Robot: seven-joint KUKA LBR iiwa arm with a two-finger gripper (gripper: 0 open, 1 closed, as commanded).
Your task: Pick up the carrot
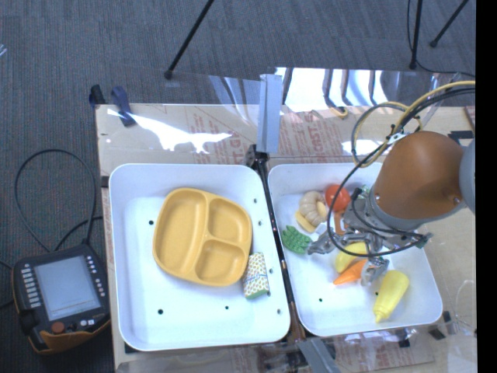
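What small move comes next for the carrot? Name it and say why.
Probably a short, straight descent onto the carrot. The gripper sits right over the carrot's thick end in the right bin, but the view does not show the carrot between its fingers. A yellow piece lies close on the right, so the drop should stay centred on the orange body.

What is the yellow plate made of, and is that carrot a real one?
The yellow plate looks like smooth moulded plastic: one even colour, rounded dividers, soft sheen. The carrot seems a plastic toy too, its orange flat and uniform, though it is small and partly hidden.
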